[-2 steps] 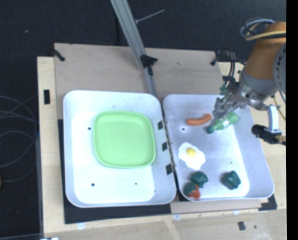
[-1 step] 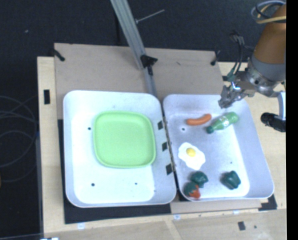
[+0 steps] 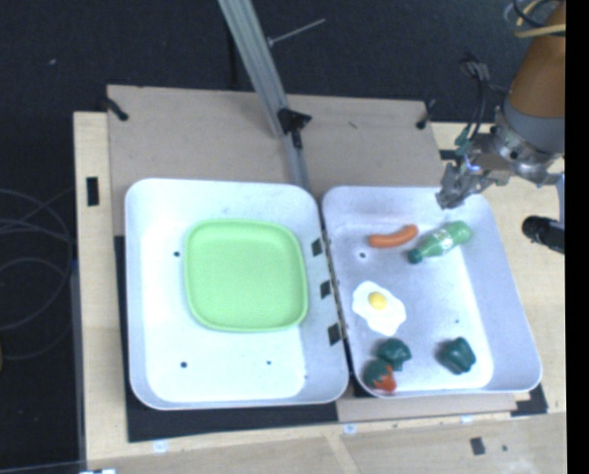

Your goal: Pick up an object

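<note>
Gripper [image 3: 454, 194] seen upper right over right bin [image 3: 492, 294], just above green bottle [image 3: 440, 243]; finger state cannot be told.

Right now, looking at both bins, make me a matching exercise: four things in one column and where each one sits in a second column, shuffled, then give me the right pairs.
Things:
1. green plate
2. hot dog
3. fried egg
4. green bottle

Places:
A. right bin, far part, lying tilted just right of the hot dog
B. middle of the left bin
C. right bin, near its left wall, about halfway down
D. right bin, far part, left of the bottle

Pairs: 1-B, 2-D, 3-C, 4-A
</note>
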Available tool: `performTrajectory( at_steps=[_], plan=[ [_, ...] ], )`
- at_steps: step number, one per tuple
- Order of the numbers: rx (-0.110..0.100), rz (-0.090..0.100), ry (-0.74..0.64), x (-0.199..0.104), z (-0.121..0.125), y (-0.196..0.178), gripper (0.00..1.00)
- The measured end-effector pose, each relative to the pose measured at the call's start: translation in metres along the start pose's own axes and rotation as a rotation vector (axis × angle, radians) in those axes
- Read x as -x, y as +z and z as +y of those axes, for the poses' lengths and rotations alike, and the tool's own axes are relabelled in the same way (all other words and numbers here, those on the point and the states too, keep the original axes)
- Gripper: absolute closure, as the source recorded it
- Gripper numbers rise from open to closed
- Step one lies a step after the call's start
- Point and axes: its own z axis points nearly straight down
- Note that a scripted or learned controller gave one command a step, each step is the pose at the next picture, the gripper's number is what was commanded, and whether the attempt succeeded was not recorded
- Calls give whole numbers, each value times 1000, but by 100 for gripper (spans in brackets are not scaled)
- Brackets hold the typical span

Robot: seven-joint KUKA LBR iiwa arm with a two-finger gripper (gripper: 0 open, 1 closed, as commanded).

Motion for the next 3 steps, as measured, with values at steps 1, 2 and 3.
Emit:
performTrajectory(
  at_steps=[1,2,3],
  plan=[
    [-1,0,-2,-41,-14,1,100],
    [-1,1,-5,-101,-18,-1,100],
    [-2,0,-3,-142,-28,8,100]
  ],
)
